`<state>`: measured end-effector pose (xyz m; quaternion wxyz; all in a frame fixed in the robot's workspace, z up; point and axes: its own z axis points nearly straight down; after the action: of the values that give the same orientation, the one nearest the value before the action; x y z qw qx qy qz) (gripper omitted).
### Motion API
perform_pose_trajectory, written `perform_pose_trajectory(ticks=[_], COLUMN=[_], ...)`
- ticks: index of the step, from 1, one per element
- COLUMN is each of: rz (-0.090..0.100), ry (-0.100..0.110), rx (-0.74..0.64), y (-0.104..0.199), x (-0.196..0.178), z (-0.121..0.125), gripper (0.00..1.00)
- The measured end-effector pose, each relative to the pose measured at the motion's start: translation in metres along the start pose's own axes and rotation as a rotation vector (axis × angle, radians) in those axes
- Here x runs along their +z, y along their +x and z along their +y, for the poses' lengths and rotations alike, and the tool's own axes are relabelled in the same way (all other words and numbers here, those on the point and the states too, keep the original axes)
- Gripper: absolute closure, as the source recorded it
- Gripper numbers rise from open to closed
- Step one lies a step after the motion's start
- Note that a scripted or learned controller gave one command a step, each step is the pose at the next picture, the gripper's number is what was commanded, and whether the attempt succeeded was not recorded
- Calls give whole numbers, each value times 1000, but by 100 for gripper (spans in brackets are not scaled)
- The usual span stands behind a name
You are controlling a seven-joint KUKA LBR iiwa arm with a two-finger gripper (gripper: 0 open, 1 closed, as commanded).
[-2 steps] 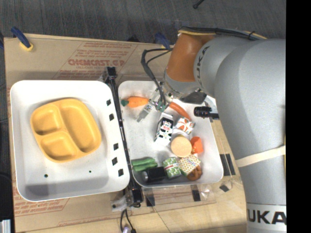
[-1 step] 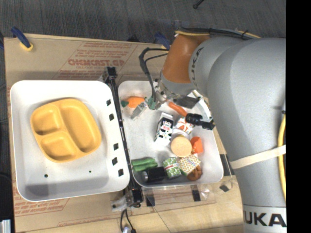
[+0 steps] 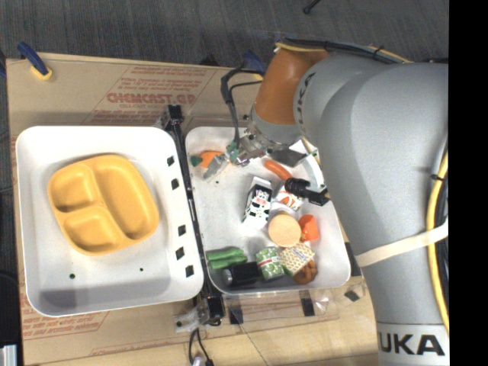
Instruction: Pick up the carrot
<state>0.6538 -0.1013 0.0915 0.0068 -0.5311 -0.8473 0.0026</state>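
In the right bin (image 3: 200,227), near its far left corner, the carrot (image 3: 206,158) lies on the white floor, orange with a green tip. The end effector (image 3: 238,152) hangs just beside it on the right, low over the bin; whether it is released or clenched I cannot tell. Nothing shows the carrot gripped. The grey arm (image 3: 366,158) with its orange band (image 3: 278,86) covers the bin's far right. Nearer the front lie a black-and-white carton (image 3: 258,202), a round tan lid (image 3: 284,229), a green vegetable (image 3: 226,257) and a small can (image 3: 268,263). The left bin (image 3: 30,204) holds a yellow divided tray (image 3: 103,202).
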Motion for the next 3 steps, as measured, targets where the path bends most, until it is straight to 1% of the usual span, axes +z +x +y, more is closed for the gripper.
perform_pose_trajectory(ticks=[1,2,3], rz=[-9,-6,-4], ry=[-14,-14,-3], rx=[314,618,610], y=[-7,1,3], x=[-1,-1,-9], z=[0,4,3], gripper=[0,0,100])
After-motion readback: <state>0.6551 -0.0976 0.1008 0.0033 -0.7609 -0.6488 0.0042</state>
